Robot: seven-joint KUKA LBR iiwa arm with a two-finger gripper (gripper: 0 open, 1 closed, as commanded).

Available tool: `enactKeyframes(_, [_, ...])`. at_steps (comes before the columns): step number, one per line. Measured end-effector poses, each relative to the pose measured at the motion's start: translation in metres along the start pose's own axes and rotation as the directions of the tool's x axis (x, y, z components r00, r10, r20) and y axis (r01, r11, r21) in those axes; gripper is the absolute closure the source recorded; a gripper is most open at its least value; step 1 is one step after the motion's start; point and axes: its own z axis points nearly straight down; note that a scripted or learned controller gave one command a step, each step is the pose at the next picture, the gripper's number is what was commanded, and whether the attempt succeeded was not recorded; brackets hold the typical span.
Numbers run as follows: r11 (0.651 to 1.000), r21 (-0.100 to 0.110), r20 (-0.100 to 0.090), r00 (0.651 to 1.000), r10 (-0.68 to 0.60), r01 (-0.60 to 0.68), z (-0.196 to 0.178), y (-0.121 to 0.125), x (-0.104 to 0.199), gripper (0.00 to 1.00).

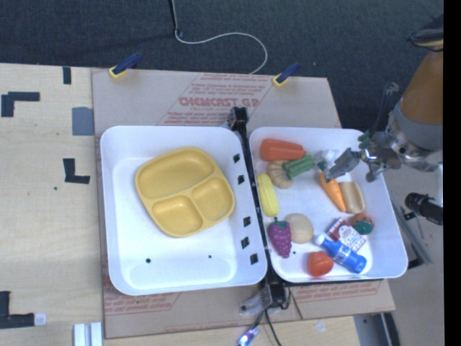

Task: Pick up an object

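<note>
Starting at the left: resting flat in the left bin, a yellow divided plate, lying toward the bin's upper half. Crossing the divider into the right bin, where all the pickable pieces are crowding together. Hugging the left wall, a yellow corn cob, with a purple grape bunch sitting just below it. Lying across the top, a long red-orange pepper; tucking in beneath it, a beige lump touching a green piece. Sitting mid-bin beside the grapes, a cream egg shape. Clustering near the front edge, a red tomato, a blue bottle and a red-and-white packet, all touching or nearly so. Slanting further right, an orange carrot right beside a hot dog bun. Reaching in from the right now, the gripper, hovering over the bin's upper right, just above the carrot and bun. Showing jaws spread apart, pinching nothing.
</note>
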Motion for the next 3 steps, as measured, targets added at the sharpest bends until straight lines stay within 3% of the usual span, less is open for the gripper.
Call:
enactKeyframes(1, [1.000, -0.002, 0.001, 1.000, 0.001, -0.001, 0.141, -0.060, 0.061, 0.00])
enactKeyframes(2, [1.000, 0.003, -0.002, 1.000, 0.001, -0.001, 0.134, -0.062, 0.063, 1.00])
enactKeyframes(3, [1.000, -0.005, -0.003, 1.000, -0.008, 0.008, 0.055, -0.068, 0.154, 1.00])
